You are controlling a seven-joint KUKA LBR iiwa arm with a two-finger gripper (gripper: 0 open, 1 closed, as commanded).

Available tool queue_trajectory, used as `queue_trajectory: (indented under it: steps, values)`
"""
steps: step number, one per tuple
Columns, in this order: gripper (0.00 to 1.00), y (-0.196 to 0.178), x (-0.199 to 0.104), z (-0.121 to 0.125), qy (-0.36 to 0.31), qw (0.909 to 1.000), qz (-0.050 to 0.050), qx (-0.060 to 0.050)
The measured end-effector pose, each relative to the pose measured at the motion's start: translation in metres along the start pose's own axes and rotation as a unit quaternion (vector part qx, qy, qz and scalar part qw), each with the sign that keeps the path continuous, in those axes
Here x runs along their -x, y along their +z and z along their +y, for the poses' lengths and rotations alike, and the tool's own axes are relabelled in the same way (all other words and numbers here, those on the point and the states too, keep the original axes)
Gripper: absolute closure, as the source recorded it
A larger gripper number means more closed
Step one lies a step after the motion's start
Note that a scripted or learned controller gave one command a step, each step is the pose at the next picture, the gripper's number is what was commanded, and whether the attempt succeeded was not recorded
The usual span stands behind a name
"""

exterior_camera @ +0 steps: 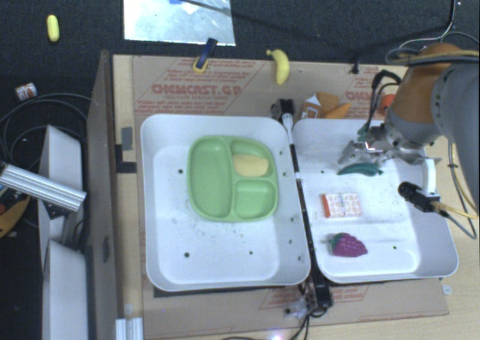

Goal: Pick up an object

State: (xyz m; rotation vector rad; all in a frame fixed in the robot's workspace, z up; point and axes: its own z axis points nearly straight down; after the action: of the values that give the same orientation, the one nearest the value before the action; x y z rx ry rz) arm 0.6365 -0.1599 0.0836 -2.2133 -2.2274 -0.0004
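My gripper point(358, 155) hangs over the back of the right bin point(435, 256), reaching in from the right. A teal, flat object point(361, 170) lies directly under its tips, touching or nearly so. A small white packet with red print point(341, 204) lies in the middle of the same bin. A purple bunch of grapes point(347, 245) rests nearer the front. In the left bin point(172, 256) sits a green divided plate point(229, 179) with a yellow item point(251, 163) in its back right compartment.
A yellow banana point(280, 65) lies on the cardboard behind the bins, and orange pieces point(330, 107) lie by the right bin's back edge. A blue-and-yellow clamp point(203, 56) sits at the cardboard's far edge. Cables run at right.
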Motion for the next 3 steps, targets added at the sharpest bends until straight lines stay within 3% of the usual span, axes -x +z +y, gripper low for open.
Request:
queue_trajectory:
  steps: [1, 2, 3]
  values:
    - [0.00, -0.039, 0.032, 0.029, 0.002, 1.0000, -0.002, 0.005]
    - [0.00, -0.056, 0.000, 0.011, 0.000, 1.0000, -0.001, 0.002]
    - [0.00, -0.025, 0.013, -0.011, 0.003, 1.0000, -0.001, 0.000]
